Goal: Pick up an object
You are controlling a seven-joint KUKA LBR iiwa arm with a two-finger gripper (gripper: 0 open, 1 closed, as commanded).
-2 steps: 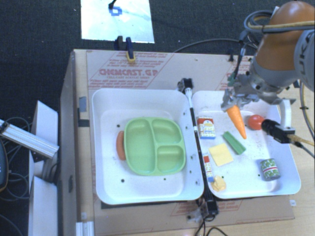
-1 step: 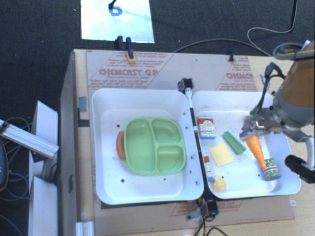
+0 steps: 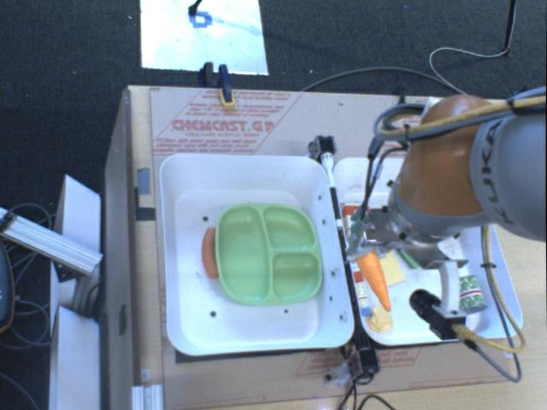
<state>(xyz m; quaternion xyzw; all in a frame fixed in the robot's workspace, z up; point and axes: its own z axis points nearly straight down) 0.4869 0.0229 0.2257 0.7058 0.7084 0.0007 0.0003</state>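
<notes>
1. Arm (image 3: 444, 178) is over the right bin (image 3: 504, 301), near the carrot (image 3: 373, 280).
2. Gripper (image 3: 367, 239) state: can't tell, wrist hides it.
3. Carrot lies in bin, nothing visibly lifted; grasp and lift remain, I'd judge.

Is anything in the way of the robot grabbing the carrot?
Nothing visible blocks it. The carrot lies in the right bin, just below the arm's wrist, with its top showing. A yellow piece lies beside it, not on top. The gripper itself is hidden under the arm.
</notes>
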